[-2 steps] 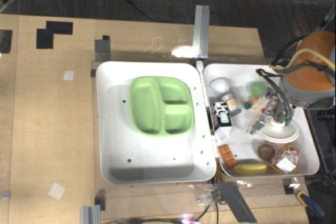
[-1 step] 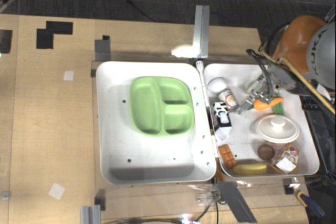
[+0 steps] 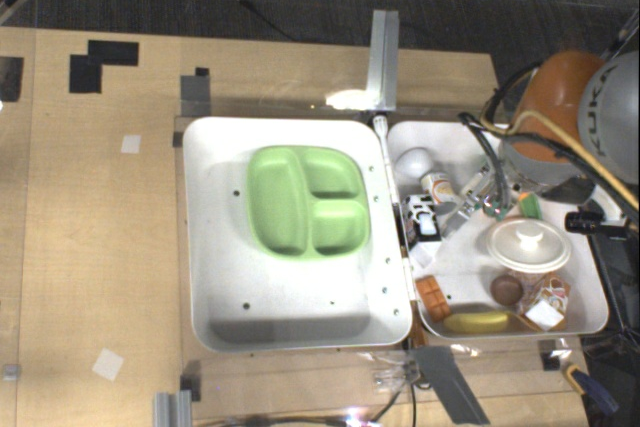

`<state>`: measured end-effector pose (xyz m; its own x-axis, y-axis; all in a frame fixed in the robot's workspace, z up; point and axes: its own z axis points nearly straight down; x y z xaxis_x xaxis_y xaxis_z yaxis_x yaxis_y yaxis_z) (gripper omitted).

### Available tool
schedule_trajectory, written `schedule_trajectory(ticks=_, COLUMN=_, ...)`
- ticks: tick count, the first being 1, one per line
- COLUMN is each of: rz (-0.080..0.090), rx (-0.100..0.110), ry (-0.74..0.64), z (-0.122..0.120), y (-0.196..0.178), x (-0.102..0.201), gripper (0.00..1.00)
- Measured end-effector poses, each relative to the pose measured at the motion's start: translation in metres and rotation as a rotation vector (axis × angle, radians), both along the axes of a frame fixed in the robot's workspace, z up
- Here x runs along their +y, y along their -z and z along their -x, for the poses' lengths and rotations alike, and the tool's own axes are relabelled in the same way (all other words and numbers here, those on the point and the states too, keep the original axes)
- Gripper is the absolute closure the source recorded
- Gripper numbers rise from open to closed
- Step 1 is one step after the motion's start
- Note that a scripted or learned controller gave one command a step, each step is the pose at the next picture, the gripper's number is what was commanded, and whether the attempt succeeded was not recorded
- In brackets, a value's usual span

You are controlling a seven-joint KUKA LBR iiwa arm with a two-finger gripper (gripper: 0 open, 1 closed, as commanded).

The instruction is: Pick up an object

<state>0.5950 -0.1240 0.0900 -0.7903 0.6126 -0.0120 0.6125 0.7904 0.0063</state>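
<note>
My gripper (image 3: pixel 424 217) is low in the right bin (image 3: pixel 596 315), at its left side close to the divider between the bins. The grey arm with its orange band (image 3: pixel 556 93) reaches in from the upper right. Just above the gripper lie a small can (image 3: pixel 437 185) and a white rounded object (image 3: pixel 413 161). Below it sits an orange block (image 3: pixel 431 295). I see nothing clearly held by the gripper.
A white lidded bowl (image 3: pixel 528 246), a brown ball (image 3: pixel 507 289), a banana (image 3: pixel 476 321), a red-and-white packet (image 3: pixel 549 305) and a green item (image 3: pixel 529 206) crowd the right bin. The left bin (image 3: pixel 215 305) holds a green divided plate (image 3: pixel 305 200).
</note>
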Motion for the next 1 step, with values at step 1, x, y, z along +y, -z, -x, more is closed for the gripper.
schedule_trajectory(ticks=1, rz=0.011, rx=0.001, ry=0.0, z=0.0046, y=-0.015, x=0.0255, gripper=0.0)
